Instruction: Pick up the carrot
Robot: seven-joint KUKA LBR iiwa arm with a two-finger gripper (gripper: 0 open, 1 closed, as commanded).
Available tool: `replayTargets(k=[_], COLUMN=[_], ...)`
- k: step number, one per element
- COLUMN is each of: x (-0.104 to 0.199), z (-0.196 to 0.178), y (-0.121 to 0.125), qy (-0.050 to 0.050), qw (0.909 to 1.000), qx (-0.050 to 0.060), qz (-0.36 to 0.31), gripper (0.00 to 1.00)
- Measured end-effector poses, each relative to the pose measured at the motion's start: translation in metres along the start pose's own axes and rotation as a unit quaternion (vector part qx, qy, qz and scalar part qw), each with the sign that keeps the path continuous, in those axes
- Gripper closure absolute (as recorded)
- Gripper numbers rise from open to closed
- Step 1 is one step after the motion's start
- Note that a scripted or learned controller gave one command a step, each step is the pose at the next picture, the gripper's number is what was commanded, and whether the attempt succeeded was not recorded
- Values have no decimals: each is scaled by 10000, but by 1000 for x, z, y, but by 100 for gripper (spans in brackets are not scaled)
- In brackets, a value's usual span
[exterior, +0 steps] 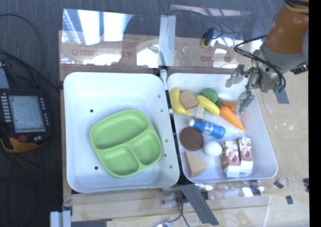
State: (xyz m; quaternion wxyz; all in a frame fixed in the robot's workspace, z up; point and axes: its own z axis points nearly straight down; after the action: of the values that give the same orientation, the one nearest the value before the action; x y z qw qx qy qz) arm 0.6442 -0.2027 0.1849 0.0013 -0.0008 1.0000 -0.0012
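Observation:
The orange carrot (232,116) lies tilted in the right bin (266,145), near its far right side, thick end toward the back. Just behind it and to its right hangs my gripper (239,91), open, nothing between the fingers. One fingertip (245,103) sits close above the carrot's thick end; the other (232,80) is nearer the bin's back wall. The grey wrist with its orange band (287,27) reaches in from the upper right.
Around the carrot lie a yellow banana (207,104), a green vegetable (210,94), a blue bottle (208,128), a brown cookie (191,138), a white egg (213,148), two juice cartons (236,156) and a cheese wedge (194,163). The left bin (80,95) holds a green divided plate (126,142).

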Motion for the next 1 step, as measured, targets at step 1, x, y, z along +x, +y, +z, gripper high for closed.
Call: replayTargets(k=[1], x=[11], z=[89], y=[5], qy=[-17], qw=[9994], qx=[7], qz=[-344], gripper=[0])
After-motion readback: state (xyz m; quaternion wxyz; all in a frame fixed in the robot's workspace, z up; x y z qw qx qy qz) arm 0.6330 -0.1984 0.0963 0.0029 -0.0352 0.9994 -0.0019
